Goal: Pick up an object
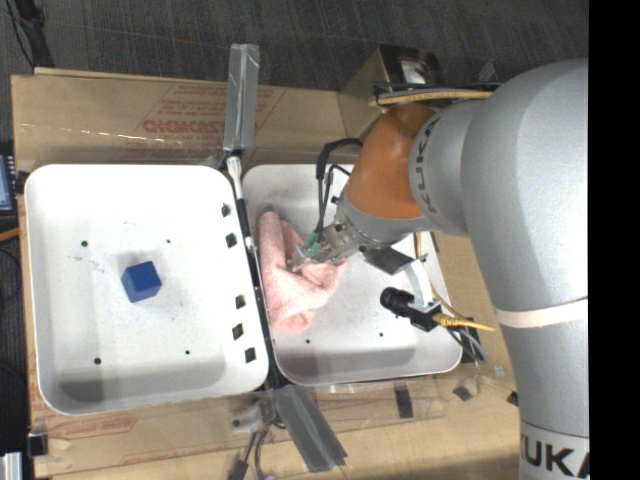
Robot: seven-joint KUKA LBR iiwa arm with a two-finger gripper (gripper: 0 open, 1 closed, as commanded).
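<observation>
Risk: I'd worry the gripper (312, 251) pinches just one fold of the pink cloth (292, 273), so it slides free on the lift, or drags against the bin wall beside it.
Tool: low on the cloth's upper part, centre of frame; I cannot tell how its fingers stand or whether they have any fabric (the wrist hides them).
Cloth: soft, crumpled, pale pink, lying along the left side of the right bin (350, 363).
Other item: a blue cube (141, 280) in the left bin (60, 368), well apart.
</observation>
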